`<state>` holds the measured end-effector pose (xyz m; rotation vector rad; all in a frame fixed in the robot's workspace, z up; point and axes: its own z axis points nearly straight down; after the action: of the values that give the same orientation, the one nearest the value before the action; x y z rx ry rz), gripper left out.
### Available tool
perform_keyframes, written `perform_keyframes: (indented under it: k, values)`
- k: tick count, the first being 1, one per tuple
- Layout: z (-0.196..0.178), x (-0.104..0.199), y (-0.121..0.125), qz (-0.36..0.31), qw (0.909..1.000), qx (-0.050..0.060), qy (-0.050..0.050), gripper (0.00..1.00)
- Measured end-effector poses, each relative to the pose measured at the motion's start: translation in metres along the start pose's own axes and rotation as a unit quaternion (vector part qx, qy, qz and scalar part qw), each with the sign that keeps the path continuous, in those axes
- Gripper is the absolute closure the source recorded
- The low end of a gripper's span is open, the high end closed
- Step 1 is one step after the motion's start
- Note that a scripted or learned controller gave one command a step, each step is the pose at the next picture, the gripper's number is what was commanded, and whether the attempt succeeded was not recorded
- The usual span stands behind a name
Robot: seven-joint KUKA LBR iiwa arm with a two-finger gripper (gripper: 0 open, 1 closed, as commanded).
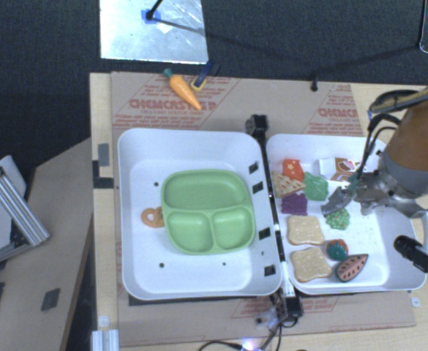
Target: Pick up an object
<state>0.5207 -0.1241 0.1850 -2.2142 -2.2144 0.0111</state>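
Closest to me, along the front of the right white bin, lie two tan bread-slice toys and a brown leaf-shaped toy beside a small teal and red piece. Just behind them sits a small green leafy toy, bumpy like lettuce, with the hand right over it; the dark fingers blur into it and I cannot tell whether they are spread or closed. Nearby are a purple square piece, a darker green lump and a red block. The arm's grey and orange body covers the bin's right end. The left white bin holds a green divided plastic plate and an orange pretzel-shaped toy. Red lettering on the surface seems to read "CHEMCAST", near an orange toy carrot.
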Motion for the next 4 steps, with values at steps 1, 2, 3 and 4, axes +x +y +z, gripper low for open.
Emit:
perform_keyframes:
  k: [1, 2, 3, 4]
  values:
    - [-0.007, 0.0, 0.003, -0.002, 1.0, -0.007, -0.001, 0.0]
    - [0.05, -0.008, 0.008, 0.0, 1.0, -0.005, -0.001, 0.0]
    - [0.095, -0.01, 0.012, 0.001, 0.9999, -0.01, -0.003, 0.0]
    - [0.08, -0.013, 0.015, 0.001, 0.9998, -0.018, -0.008, 1.0]
